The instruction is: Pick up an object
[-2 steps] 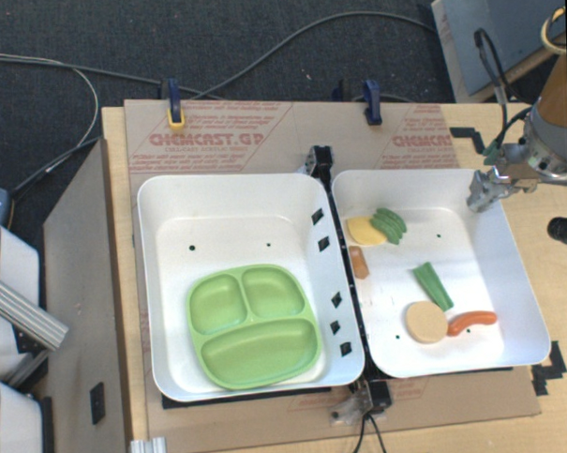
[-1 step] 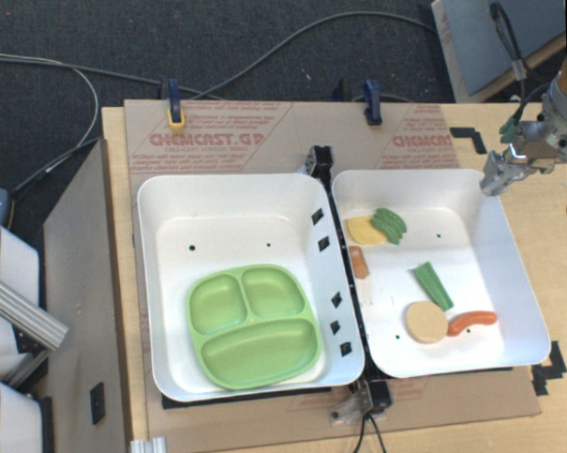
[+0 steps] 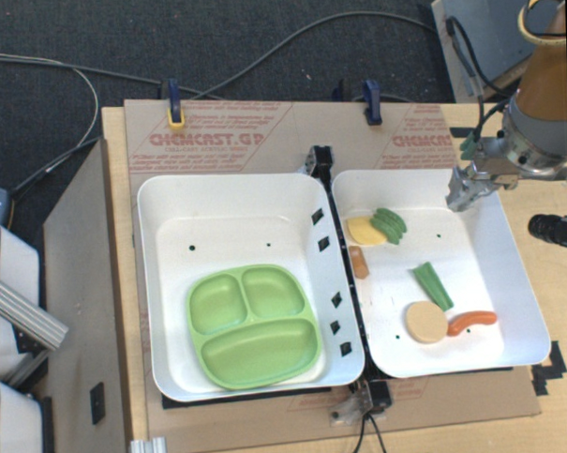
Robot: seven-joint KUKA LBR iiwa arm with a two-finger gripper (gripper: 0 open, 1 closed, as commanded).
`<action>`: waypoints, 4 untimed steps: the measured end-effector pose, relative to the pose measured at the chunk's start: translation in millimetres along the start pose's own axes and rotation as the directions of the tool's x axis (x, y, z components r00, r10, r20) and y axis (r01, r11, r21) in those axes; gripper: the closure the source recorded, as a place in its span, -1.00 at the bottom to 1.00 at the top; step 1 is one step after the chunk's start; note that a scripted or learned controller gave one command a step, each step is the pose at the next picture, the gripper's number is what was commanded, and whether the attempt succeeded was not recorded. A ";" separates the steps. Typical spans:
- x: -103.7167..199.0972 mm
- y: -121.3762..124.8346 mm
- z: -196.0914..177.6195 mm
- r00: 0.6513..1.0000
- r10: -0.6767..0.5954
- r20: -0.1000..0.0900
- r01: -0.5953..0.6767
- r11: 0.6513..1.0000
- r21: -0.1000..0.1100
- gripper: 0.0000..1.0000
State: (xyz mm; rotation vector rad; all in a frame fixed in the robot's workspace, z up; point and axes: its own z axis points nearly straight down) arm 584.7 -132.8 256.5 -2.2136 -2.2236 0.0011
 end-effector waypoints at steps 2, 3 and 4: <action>104.0 -15.2 9.4 1.000 -0.001 -0.001 0.001 1.000 0.001 1.00; 161.4 -20.1 23.5 1.000 -0.001 0.000 0.001 1.000 0.001 1.00; 219.2 -24.9 15.9 1.000 -0.003 0.000 0.003 1.000 -0.004 1.00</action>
